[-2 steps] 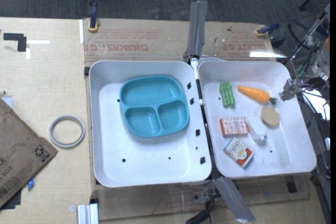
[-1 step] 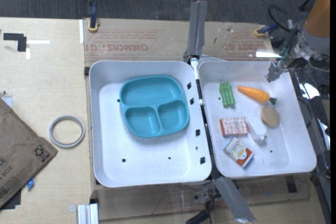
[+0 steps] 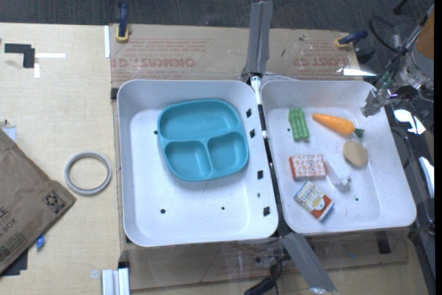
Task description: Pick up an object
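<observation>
The gripper (image 3: pixel 378 99) hangs over the right bin's (image 3: pixel 387 214) upper right rim; whether its jaws are apart, I cannot tell. Nearest, at about 8 o'clock from it, lies the carrot (image 3: pixel 334 124), the likely target. Its long axis runs 10 to 4 o'clock, tip up-left, green end down-right. Being round and tapered, it could roll or squirt from a pinch, and the potato (image 3: pixel 356 154) just below crowds the approach.
</observation>
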Available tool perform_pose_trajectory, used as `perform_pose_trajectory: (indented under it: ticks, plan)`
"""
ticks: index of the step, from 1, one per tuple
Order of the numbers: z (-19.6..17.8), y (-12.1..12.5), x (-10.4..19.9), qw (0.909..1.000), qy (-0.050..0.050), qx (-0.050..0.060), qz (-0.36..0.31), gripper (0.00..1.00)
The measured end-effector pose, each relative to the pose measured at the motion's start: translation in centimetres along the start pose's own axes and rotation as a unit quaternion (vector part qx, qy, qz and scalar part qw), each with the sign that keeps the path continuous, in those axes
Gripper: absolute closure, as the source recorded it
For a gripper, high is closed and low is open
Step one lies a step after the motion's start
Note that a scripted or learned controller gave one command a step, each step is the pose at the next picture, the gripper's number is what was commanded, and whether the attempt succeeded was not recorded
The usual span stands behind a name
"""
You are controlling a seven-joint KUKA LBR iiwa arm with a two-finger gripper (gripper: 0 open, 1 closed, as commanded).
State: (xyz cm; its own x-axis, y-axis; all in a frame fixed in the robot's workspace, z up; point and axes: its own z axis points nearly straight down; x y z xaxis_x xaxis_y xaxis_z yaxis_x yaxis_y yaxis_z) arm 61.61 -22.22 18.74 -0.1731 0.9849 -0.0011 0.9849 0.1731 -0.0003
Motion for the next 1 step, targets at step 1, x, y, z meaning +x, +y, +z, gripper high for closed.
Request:
perform_pose_trajectory:
  ticks: [1]
  plan:
    - [9.40,4.51,0.19,0.9897,-0.001,-0.002,-0.143,1.00]
